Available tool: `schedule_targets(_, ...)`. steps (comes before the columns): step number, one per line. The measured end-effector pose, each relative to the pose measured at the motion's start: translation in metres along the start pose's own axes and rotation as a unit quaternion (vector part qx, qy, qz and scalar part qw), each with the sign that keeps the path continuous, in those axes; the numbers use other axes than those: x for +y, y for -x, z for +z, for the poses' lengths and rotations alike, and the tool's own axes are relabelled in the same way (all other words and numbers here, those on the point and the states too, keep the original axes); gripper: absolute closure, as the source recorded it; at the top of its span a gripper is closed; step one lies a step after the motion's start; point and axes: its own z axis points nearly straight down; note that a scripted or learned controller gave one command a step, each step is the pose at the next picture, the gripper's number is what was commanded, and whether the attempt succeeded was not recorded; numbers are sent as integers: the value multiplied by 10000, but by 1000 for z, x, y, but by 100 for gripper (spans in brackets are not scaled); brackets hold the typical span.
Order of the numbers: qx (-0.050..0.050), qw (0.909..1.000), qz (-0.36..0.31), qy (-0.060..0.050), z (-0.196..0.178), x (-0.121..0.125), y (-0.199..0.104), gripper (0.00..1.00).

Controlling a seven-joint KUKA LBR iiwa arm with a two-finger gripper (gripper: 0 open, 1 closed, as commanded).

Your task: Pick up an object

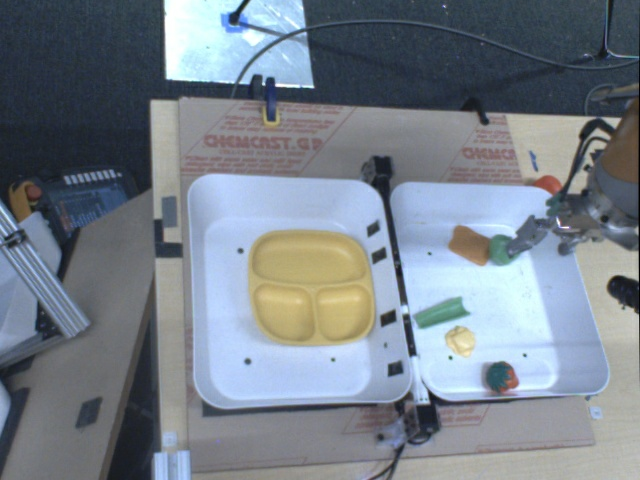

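The right bin (560, 318) holds several small items. An orange chunk (466, 244) lies at its upper left, with a small green piece (499, 250) touching its right side. Lower down lie a long green piece (440, 312), a pale yellow lump (460, 341) and a red and green ball (501, 376). My gripper (546, 242) hangs over the bin's upper right, open. Its left finger (527, 236) reaches down to the small green piece; nothing shows between the fingers.
The left bin (215, 268) holds a yellow divided plate (310, 286). A black divider with clips (390, 268) runs between the bins. A small red-orange thing (547, 182) sits past the right bin's far rim. Cables cross the dark floor behind.
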Motion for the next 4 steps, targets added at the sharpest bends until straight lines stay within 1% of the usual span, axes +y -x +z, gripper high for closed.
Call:
schedule_targets(1,-14,10000,-16,57,-7,3,0,0)
schedule_targets(2,-11,10000,-32,46,43,13,-4,0)
schedule_targets(3,-8,10000,-32,43,92,14,-15,0)
schedule_targets(4,-15,10000,-30,56,102,15,-15,0)
